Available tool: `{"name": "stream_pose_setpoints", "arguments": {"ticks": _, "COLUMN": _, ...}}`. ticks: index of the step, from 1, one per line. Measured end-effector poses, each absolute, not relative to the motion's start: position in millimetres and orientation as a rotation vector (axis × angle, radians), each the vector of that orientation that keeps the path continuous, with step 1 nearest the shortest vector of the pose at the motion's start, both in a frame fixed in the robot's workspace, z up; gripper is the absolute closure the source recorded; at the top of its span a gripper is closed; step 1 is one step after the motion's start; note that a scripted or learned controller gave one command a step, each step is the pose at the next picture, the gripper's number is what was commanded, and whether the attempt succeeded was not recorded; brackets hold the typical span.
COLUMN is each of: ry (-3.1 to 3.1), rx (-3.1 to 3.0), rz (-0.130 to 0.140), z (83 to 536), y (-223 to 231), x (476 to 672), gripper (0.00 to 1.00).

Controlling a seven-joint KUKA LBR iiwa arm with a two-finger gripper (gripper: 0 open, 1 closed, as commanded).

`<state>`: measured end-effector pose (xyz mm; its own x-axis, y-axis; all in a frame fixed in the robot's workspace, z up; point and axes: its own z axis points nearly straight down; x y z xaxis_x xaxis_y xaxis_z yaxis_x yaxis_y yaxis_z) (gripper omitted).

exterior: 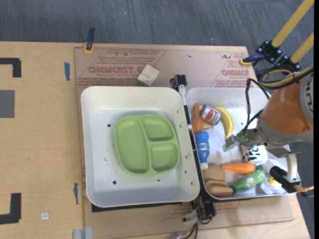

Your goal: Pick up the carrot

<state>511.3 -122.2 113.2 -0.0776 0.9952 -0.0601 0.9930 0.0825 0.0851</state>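
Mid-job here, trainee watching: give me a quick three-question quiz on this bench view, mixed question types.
1. True or false: the carrot lies in the right bin.
2. Multiple choice: what sits in the left bin? A) a green divided plate B) a banana C) a blue bottle
3. Fill in: the carrot lies just above a green ____ near the bin's front edge.

Key
1. True; it lies below the gripper, not between its fingers.
2. A, the green plate; the banana and blue bottle are in the right bin.
3. Vegetable toy.
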Motion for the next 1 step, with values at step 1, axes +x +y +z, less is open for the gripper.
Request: {"name": "stream_pose_setpoints", "arguments": {"ticks": 1, "ry": 2.296, "rx": 2.027, "rz": 0.033, "z": 116.0, "y": -123.6, "x": 609.0, "gripper": 0.0}}
